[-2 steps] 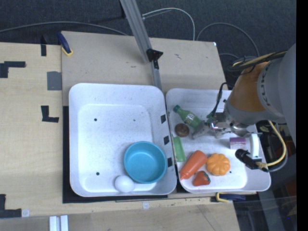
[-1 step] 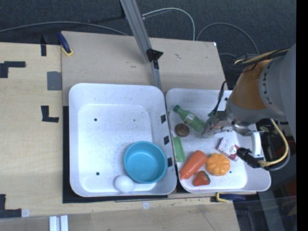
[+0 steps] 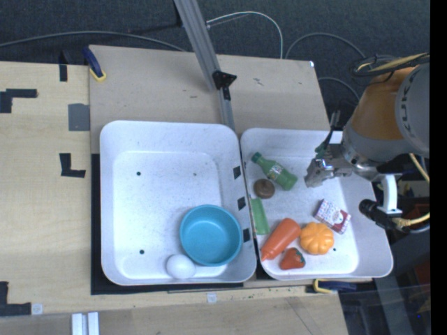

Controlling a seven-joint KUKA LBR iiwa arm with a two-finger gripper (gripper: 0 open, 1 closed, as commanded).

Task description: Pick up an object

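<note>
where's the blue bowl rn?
The blue bowl sits in the left bin, near its front right corner, with a white ball touching its front-left edge.

A robotics lab is being shown; a plywood bench (image 3: 174, 82) is being marked with black tape (image 3: 17, 98) at its left edge; loose cables (image 3: 265, 26) are being trailed over dark carpet (image 3: 70, 9) beyond its far edge.

Right bin (image 3: 363, 253): green bottle (image 3: 275, 172) on its side, brown ball (image 3: 264, 187), green stick (image 3: 260, 216), carrot (image 3: 279, 236), strawberry (image 3: 292, 259), orange pumpkin (image 3: 317, 238), red-white packet (image 3: 332, 216). Left bin (image 3: 119, 187): blue bowl (image 3: 210, 234) upright, white ball (image 3: 180, 265) touching it.
</note>
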